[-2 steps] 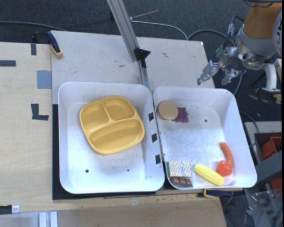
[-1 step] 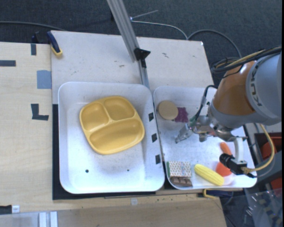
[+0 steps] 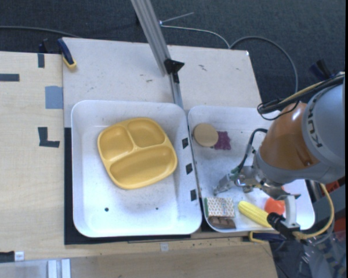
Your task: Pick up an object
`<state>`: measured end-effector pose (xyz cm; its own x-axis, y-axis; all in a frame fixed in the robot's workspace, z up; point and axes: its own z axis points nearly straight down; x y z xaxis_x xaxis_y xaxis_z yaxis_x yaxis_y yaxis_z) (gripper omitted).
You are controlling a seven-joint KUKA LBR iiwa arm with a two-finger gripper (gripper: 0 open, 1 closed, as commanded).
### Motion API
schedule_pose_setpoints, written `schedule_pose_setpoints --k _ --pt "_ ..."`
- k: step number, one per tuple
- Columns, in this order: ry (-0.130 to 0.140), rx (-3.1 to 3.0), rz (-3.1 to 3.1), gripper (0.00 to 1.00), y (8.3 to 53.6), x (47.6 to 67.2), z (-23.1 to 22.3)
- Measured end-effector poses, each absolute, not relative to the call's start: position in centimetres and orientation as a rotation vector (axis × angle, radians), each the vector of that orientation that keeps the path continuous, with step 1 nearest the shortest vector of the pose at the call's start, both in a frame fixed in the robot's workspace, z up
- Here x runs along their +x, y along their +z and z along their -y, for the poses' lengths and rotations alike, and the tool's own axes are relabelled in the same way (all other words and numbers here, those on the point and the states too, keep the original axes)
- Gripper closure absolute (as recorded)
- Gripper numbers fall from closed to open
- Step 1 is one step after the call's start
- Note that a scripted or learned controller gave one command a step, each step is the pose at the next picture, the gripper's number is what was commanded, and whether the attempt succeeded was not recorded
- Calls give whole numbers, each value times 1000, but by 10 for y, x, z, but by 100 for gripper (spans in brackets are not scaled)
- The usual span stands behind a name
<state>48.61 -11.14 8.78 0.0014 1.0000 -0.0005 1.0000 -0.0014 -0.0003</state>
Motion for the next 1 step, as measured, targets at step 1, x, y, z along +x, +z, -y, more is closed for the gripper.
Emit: schedule_pose_setpoints --k 1 --pt "0 2222 -2224 0 89 487 111"
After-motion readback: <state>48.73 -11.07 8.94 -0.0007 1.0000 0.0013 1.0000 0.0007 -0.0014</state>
